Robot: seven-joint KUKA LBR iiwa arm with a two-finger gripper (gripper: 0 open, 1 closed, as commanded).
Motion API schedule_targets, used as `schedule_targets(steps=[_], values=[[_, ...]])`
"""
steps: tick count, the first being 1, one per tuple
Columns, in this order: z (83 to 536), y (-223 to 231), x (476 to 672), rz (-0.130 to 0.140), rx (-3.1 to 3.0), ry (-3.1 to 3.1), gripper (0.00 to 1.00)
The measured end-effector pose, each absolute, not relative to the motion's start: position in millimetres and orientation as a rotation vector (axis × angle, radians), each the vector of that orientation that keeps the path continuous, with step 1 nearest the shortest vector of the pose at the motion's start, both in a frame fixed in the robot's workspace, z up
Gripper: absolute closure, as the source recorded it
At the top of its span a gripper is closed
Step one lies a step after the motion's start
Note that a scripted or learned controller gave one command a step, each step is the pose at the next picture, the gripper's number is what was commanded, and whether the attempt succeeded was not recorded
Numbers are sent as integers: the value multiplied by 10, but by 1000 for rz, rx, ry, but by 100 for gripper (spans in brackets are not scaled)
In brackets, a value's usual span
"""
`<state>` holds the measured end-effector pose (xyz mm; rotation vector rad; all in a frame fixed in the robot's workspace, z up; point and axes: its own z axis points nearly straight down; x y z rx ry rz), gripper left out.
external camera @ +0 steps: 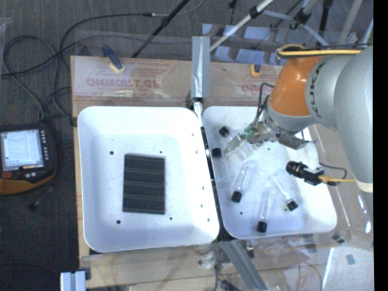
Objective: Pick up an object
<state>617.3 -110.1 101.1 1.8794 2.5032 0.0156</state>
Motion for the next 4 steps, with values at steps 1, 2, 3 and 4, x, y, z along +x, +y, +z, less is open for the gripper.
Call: schedule_targets(steps=[1,2,3,4], values=[[1091,-1082,6170,20,1881,2507,100],[1093,-1088,6171,18,1881,2505,0],[916,-1073,5977,8,1886,2490,0],[1010,-1050,5983,15,1886,2493,100]])
